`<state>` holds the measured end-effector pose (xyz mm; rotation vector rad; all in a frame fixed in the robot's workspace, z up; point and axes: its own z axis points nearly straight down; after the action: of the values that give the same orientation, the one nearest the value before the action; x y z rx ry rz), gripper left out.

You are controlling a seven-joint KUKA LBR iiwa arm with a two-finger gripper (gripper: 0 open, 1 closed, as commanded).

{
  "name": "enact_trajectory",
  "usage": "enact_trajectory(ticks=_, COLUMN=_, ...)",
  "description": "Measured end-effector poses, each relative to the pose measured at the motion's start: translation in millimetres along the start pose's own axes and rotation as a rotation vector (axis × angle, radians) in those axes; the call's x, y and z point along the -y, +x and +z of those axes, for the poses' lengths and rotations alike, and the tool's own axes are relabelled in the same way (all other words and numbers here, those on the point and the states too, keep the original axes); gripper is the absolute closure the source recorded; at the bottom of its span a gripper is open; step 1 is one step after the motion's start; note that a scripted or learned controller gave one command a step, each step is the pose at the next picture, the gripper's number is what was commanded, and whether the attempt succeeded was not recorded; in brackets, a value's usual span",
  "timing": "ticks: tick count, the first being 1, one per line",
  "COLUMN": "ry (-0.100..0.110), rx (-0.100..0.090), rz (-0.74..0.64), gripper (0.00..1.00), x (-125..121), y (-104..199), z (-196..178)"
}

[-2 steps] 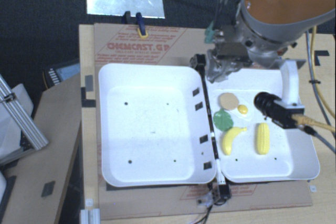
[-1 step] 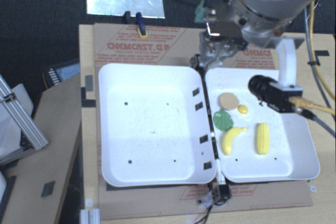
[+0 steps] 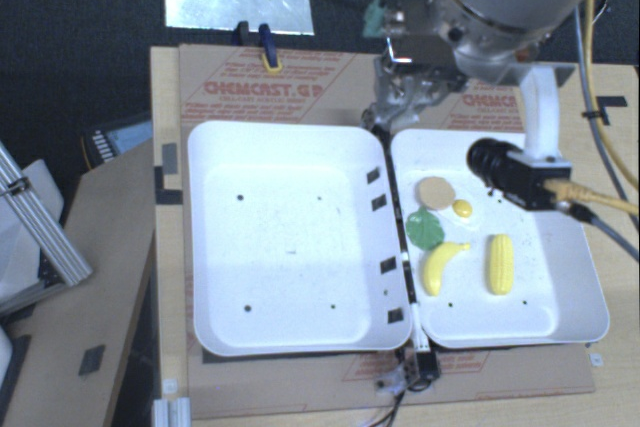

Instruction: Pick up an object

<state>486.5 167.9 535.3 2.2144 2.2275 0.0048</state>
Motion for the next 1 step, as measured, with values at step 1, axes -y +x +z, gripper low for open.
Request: enact_trajectory(ticks=1, ry=0.001, rx=0.001, rz=-0.001, gripper=1.0, x=0.1, y=0.9, z=0.4)
